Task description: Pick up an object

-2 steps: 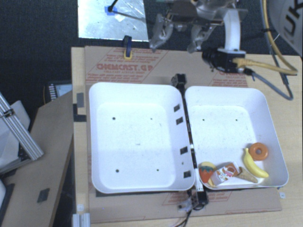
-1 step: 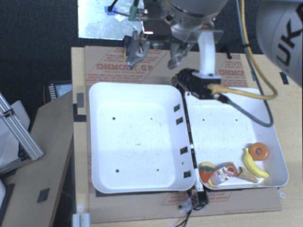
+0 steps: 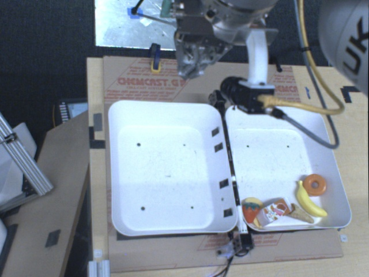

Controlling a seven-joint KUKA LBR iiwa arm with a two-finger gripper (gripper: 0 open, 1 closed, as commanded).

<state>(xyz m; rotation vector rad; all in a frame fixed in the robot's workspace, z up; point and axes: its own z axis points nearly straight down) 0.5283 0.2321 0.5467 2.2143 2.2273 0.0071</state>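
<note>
My gripper [image 3: 193, 59] hangs high above the back edge of the left bin [image 3: 121, 154], far from the objects; nothing shows between its fingers. The objects cluster in the front right corner of the right bin [image 3: 277, 137]: an orange ring-shaped piece [image 3: 315, 184], a yellow banana [image 3: 308, 201], a tan wedge [image 3: 300, 214], a red and white packet [image 3: 272, 212] and a red-orange round fruit [image 3: 252, 209].
The two white bins meet at a central divider with dark clips [image 3: 225, 160]. A yellow cable [image 3: 311, 105] arcs over the right bin's back. Cardboard lies beneath the bins, and an aluminium rail [image 3: 20, 157] stands at the left.
</note>
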